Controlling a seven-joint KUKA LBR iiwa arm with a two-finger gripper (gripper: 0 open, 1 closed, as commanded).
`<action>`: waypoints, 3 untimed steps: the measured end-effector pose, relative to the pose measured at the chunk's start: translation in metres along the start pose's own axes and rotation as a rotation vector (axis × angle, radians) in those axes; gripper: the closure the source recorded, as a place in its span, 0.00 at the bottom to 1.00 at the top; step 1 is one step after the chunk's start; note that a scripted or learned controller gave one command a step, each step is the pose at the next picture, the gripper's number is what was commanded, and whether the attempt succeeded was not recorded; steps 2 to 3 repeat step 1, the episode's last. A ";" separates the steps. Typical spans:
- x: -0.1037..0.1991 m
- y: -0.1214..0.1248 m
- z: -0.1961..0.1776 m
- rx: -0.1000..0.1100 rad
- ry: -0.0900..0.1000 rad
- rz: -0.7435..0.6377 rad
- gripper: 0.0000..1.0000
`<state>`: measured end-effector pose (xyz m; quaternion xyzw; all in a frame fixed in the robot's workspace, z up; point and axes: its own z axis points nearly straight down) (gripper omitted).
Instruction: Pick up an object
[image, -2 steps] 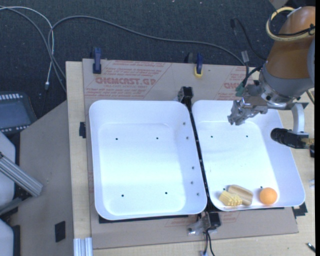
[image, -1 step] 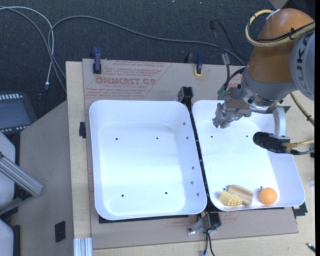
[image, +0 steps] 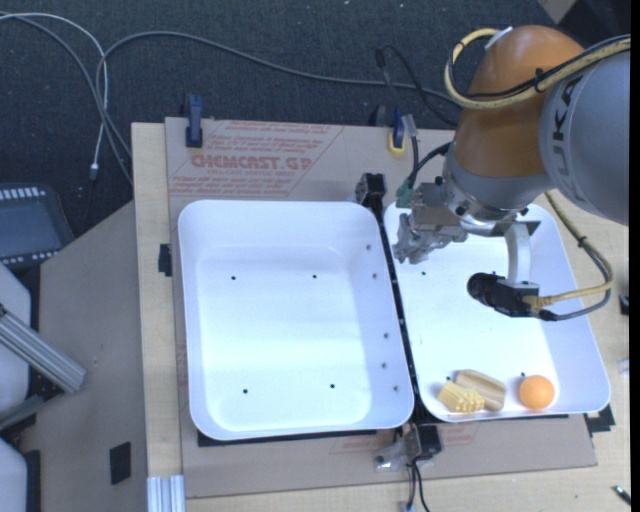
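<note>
Orange ball (image: 537, 391), round and small, down in the near corner of the right bin (image: 445, 330), well apart from the gripper (image: 414, 247). Beside the ball, toward the divider between the two bins: a tan bread-like piece (image: 480, 382), and touching it on the near side a yellow corn cob (image: 461, 399), long axes both running roughly along the bin's near rim. Gripper up at the far end of the same bin, close to the divider, hanging over bare white floor with nothing between it and the plastic. Fingers pointed downward (too small and blurred to say whether spread or pinched together). All three items on the diagonal away from the claw, toward the near rim and somewhat away from the divider; corn cob likely the shortest reach, ball the farthest. Left bin (image: 290, 320) across the divider, white.
</note>
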<state>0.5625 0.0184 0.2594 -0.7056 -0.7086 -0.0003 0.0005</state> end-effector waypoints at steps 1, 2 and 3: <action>0.049 -0.022 0.002 0.000 0.000 -0.001 1.00; 0.049 -0.022 0.002 0.000 0.000 -0.001 1.00; 0.049 -0.022 0.002 0.000 0.000 -0.001 1.00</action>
